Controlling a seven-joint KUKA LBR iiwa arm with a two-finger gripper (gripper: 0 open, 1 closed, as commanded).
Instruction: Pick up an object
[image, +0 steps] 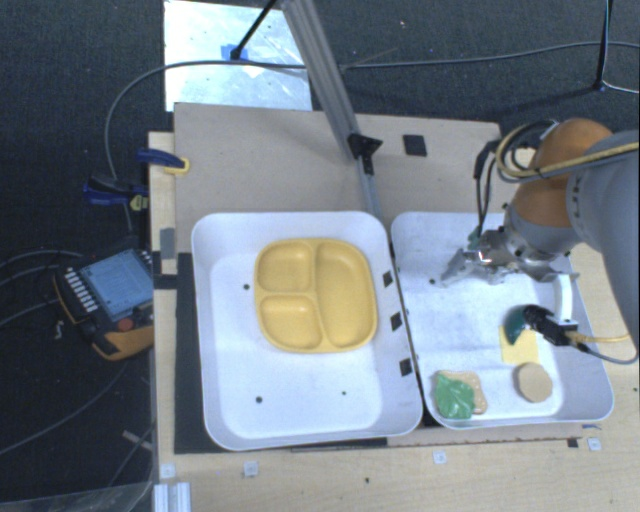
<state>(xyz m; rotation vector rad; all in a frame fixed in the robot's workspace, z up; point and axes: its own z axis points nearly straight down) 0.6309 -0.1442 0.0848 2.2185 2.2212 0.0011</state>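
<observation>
Nearby, round tan disc (534, 382) beside yellow slice (518, 348), right bin (440, 320).

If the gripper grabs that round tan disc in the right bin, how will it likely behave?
The round tan disc lies flat and low, so fingers may struggle to get under it. It looks rigid, probably light. Pushed, it would likely slide on the smooth white right bin rather than roll.

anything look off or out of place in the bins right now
Nothing looks spilled or damaged. The yellow divided plate lies flat in the left bin. In the right bin, the tan round piece, green-topped item and yellow slice cluster at the near corner.
</observation>
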